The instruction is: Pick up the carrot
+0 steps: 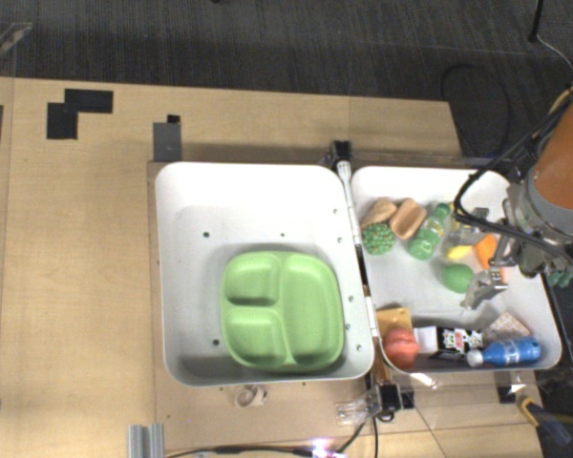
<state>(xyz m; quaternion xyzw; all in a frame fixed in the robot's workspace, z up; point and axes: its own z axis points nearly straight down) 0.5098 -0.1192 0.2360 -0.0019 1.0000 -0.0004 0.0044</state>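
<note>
**Over the right bin, carrot under my wrist, nothing gripped**

Front rim of right bin [554, 356]: blue bottle [506, 353] lying on its side at the near right corner. Just left of it a black-and-white packet [451, 340], then a red apple [400, 347] touching a tan block [394, 319] at the near left corner. A crinkled grey wrapper [509, 326] sits just behind the bottle.

My gripper [484, 287] is above mid-bin, reaching in from the right. Can't tell whether my jaws are spread or pressed together; the metal tip is small and blurred. Nothing visible between them.

Carrot [485, 249]: orange piece just behind my tip, partly hidden by my wrist. Yellow item [459, 252] touching it on the left, green ball [456, 277] just in front of that.

Further back: clear green bottle [427, 233], dark green knobbly ball [379, 239], two tan bread-like pieces [393, 214] near the far left corner.

Left bin [186, 256]: green divided plate [283, 306], upright, toward the front.
</note>
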